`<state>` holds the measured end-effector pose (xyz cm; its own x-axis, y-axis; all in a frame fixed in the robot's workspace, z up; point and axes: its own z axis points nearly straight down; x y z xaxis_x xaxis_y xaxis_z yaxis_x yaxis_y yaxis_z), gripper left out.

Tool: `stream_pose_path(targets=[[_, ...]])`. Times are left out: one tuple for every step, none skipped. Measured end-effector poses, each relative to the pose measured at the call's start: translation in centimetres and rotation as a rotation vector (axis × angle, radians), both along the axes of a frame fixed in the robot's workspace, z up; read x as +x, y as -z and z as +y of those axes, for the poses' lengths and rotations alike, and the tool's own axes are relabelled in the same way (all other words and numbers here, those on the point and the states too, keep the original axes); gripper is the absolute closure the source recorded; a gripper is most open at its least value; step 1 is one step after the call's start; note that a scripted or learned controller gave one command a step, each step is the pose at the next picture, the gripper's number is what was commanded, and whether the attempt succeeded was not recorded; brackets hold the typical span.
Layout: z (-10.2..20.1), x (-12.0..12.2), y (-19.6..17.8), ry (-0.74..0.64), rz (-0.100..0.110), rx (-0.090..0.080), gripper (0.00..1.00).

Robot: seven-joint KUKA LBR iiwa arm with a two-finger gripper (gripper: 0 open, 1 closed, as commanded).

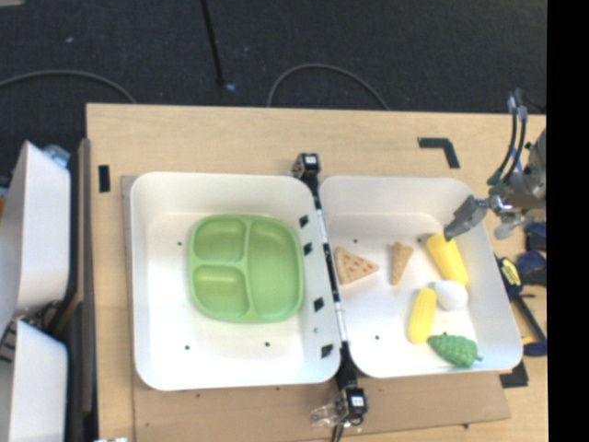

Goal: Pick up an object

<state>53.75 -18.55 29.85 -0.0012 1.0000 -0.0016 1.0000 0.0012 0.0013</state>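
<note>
No legible text, labels or numbers anywhere

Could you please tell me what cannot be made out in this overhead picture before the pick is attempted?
- Gripper, camera view: small and blurred at the right bin's far corner, so its state is unclear.
- Arm: cut off by the view's right edge.
- White object: pale against the white bin, partly blocked by two yellow pieces; its shape is unclear.
- Green leafy item: too small to identify.
</note>
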Motion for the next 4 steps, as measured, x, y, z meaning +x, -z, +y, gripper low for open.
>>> stream_pose_path(targets=[[-0.1, -0.7, 6.0, 0.001, 0.005, 0.001, 0.0], [0.0, -0.3, 12.3, 0.002, 0.006, 0.002, 0.0], [-0.2, -0.1, 16.5, 0.004, 0.003, 0.001, 0.0], [-0.3, 0.0, 15.1, 0.008, -0.003, -0.001, 1.0]])
